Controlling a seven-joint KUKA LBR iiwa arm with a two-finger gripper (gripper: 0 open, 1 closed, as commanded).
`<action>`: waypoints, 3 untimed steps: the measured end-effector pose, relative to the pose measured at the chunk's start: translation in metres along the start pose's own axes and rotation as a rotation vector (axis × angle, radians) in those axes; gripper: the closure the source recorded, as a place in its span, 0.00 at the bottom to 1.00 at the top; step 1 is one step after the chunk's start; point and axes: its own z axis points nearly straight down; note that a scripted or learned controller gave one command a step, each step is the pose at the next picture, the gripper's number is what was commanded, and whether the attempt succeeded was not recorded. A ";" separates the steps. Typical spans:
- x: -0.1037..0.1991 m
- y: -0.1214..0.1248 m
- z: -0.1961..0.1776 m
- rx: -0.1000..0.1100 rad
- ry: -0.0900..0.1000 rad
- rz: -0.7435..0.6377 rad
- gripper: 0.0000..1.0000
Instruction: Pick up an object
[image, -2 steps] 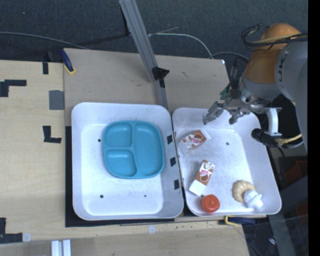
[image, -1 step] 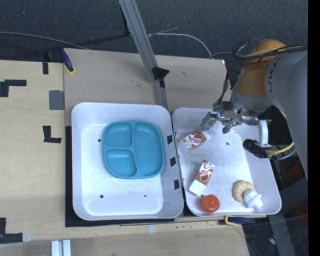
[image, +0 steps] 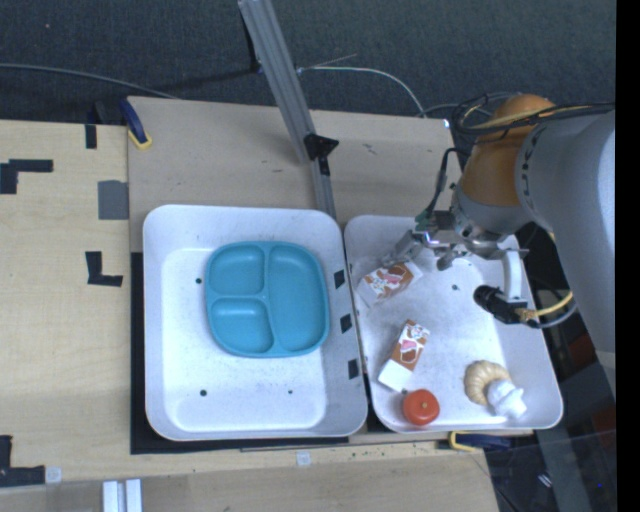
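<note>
Overhead, whether the metal pincer (image: 437, 243) is clenched I cannot tell, beside a crinkled snack packet (image: 387, 281).

Place: we take this for a robotics lab.
Bench: we see a plywood top (image: 60, 300) marked with black tape at the left.
Bins: two white bins (image: 170, 400) sit side by side.
Arm: a grey arm (image: 570, 180) reaches in from the right, cables trailing.

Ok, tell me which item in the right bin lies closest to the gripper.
The crumpled snack packet at the bin's upper left, just below-left of the gripper. The small carton, red ball and croissant-like toy lie farther down.
</note>
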 end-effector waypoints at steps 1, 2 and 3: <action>0.001 0.000 -0.009 0.002 0.002 -0.001 1.00; -0.004 0.011 -0.060 0.010 0.002 0.001 1.00; 0.004 0.008 -0.109 0.011 0.003 0.001 1.00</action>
